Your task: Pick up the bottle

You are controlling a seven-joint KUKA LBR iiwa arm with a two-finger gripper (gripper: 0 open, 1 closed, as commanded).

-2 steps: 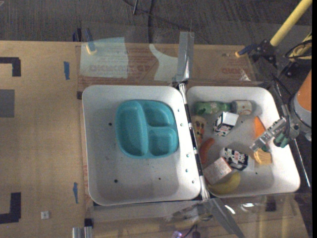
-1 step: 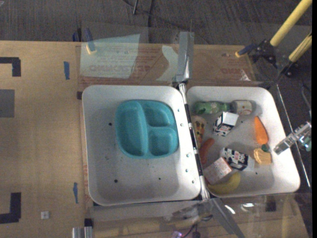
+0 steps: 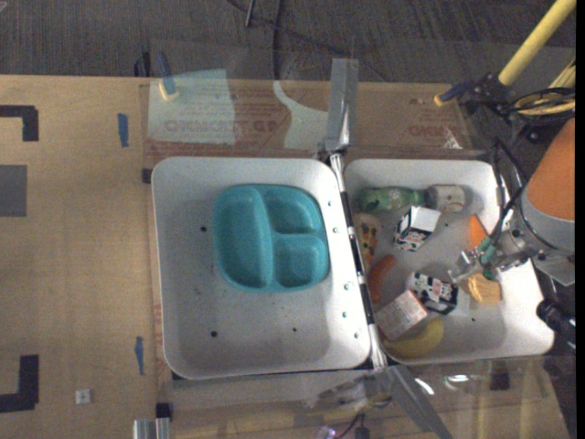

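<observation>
Green plastic bottle lying on its side at the back of the right bin, end effector low over the bin's right half.

The small green translucent bottle (image 3: 391, 198) lies flat along the far wall of the right-hand shallow white bin (image 3: 521, 335), its pale cap end pointing toward a grey stubby cylinder (image 3: 446, 195) just beside it. It looks light and fairly stiff, probably smooth and round enough to roll or slip, so a hold across the middle of its body, fingers closing across the short width, seems safest. The two-finger end effector (image 3: 477, 263) sits well apart from it, beside a yellow wedge-shaped block (image 3: 484, 289); at this blur I cannot tell how wide it is set. Black-and-white cartons (image 3: 416, 228) crowd the approach between. The teal divided plate (image 3: 271, 237) rests in the left bin.
</observation>
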